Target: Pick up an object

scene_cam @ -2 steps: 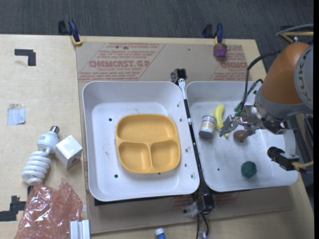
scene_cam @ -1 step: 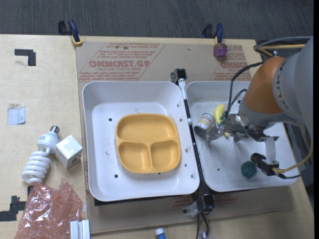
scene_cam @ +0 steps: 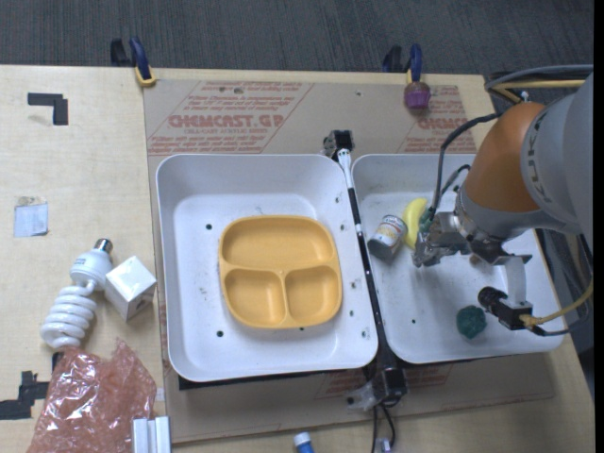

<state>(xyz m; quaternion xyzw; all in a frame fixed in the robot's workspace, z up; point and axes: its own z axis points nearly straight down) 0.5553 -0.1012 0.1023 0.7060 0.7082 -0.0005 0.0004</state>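
The pincer [scene_cam: 427, 251] hangs low in the right bin [scene_cam: 406, 333]; whether it is released or clenched I cannot tell. A yellow object [scene_cam: 415, 217] and a small can [scene_cam: 385, 235] lie just left of it, likely targets; a green object [scene_cam: 471, 322] sits right-below.

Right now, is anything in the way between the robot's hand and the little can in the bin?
Nothing visible blocks it. The gripper sits in the right bin, just right of the small can, with bare bin floor between them. The yellow object lies beside the can, above that gap, not across it.
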